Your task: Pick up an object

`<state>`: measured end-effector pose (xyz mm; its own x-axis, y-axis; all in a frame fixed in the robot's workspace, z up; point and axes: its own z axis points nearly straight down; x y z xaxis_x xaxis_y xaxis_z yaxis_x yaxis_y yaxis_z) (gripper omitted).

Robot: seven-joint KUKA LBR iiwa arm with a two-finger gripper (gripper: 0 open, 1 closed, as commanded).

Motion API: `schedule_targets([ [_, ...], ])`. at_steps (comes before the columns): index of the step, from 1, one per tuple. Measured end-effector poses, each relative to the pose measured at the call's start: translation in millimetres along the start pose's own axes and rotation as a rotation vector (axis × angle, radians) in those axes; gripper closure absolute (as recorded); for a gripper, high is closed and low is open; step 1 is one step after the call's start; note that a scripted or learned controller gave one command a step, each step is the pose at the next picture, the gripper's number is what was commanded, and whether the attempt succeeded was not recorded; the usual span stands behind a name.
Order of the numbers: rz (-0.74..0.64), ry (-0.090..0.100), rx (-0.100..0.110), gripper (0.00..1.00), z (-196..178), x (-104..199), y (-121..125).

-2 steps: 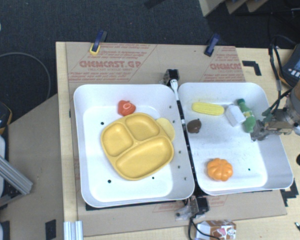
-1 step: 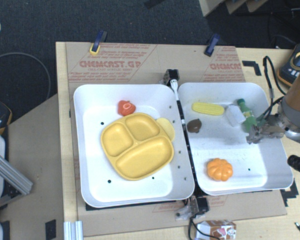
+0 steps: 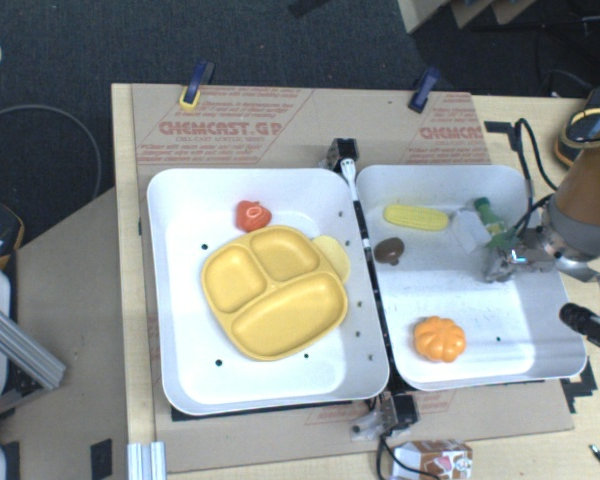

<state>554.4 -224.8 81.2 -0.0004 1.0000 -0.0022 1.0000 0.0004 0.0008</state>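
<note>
Bench (image 3: 280, 113): brown board w/ printed lettering, two clamps at far edge, one yellow-tipped (image 3: 193, 86), one blue (image 3: 424, 89).

Left bin (image 3: 180, 348): shallow, white.
- Yellow divided plate (image 3: 274, 290), three compartments, approx. centre of bin, lying flat.
- Orange-red tomato-like toy (image 3: 252, 215), just beyond plate's far edge, touching or nearly so.
- Pale yellow round item (image 3: 332, 256), partly tucked under plate's right side; kind not clear.

Right bin (image 3: 510, 358): shallow, white, abutting left bin along a dark centre divider.
- Yellow corn cob (image 3: 416, 217), far-left part of bin, lying lengthwise left-right.
- Brown roundish item (image 3: 388, 251), just near of corn, close to bin's left wall.
- Orange pumpkin toy (image 3: 439, 338), near part of bin, well apart from the rest.
- Green item (image 3: 488, 218) w/ a clear/whitish piece beside it, far-right part of bin, just left of gripper; shape hard to read.

Arm: grey w/ orange band, enters from right, over right bin's right side.
Gripper (image 3: 502, 263): low over bin floor, right-centre, near of green item. Pincer state: cannot tell, tips too small and blurred. Nothing seen clamped in it.

Misc.: black cables at far right of bench; small printed box (image 3: 438, 460) at near edge below right bin.
</note>
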Motion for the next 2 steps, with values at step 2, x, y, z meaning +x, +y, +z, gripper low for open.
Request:
schedule_targets([
  [2,-0.014,0.006,-0.012,1.00,-110,194,13],
])
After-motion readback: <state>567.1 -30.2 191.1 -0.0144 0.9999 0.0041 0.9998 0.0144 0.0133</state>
